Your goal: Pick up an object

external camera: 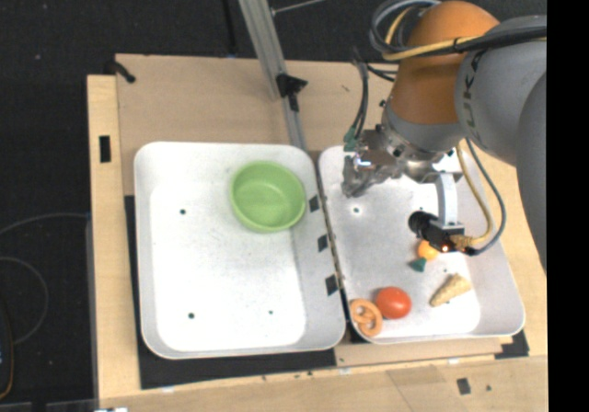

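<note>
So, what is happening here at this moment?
A robot arm reaches over the right bin, with its hand low near the bin's far left corner. Nothing shows between its fingers. A tomato, a pretzel, a pale cone-shaped piece and a small orange and green toy lie in that bin. A green bowl sits in the left bin.

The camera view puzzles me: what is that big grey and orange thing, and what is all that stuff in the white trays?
You are looking down at a slant from a fixed camera above a bench. The grey and orange thing is a robot arm reaching in from the right. Its pincer hangs over the right bin, with nothing visibly held. That bin holds a red ball, an orange pretzel-like piece, a tan cone and a small orange and green toy. The left bin holds a green bowl.
</note>
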`<act>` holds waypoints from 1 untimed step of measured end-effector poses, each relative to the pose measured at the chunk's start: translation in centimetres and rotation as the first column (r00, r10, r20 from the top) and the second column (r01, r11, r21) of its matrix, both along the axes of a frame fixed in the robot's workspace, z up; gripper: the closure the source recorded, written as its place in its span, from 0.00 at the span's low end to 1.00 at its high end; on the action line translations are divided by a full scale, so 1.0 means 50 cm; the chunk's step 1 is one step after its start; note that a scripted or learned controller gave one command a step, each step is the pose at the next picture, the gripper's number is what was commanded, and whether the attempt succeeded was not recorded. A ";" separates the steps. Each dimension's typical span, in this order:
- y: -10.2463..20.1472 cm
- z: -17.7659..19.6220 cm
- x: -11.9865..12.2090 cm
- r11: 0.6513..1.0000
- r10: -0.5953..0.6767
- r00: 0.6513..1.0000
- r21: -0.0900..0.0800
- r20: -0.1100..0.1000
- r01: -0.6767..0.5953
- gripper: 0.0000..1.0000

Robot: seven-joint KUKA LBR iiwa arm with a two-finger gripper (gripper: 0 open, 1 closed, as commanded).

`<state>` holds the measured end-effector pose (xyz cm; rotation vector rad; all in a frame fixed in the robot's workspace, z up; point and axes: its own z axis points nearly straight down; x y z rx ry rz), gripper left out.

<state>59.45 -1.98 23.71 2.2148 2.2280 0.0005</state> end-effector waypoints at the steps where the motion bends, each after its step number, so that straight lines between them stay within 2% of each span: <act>1: 0.101 -0.010 -0.002 1.000 0.001 1.000 0.001 -0.001 -0.001 1.00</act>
